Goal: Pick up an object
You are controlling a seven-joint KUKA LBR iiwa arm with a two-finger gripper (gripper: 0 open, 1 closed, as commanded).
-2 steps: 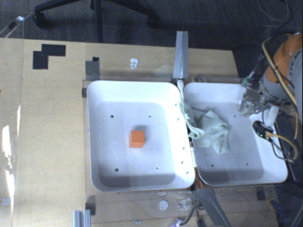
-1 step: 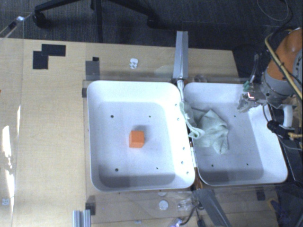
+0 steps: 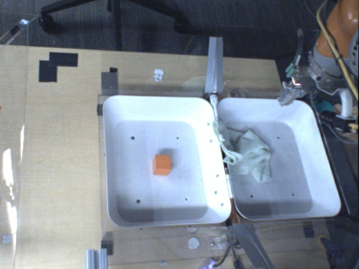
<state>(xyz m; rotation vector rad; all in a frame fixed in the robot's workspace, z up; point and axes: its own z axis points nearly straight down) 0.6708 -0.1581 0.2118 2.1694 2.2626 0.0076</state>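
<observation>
Bench: pale wooden top [image 3: 56, 167] carries two shallow white bins side by side; dark floor lies beyond its far edge.
Landmark: left bin [image 3: 118, 122], used as reference for all positions below.
Orange cube [image 3: 162, 165]: rests flat near the centre of the left bin floor, apart from every wall; judged the easiest pick, with open approach from above.
Right bin [image 3: 314, 144]: touches the left bin's right wall.
Crumpled cloth [image 3: 247, 153]: lies in the right bin, one end draped onto the shared rim.
Gripper [image 3: 290, 91]: parked past the right bin's far rim, well apart from the cube; finger state cannot be determined.
Obstruction: none over the cube; the cloth lies between the arm side and the cube, so a low traverse risks snagging it.
</observation>
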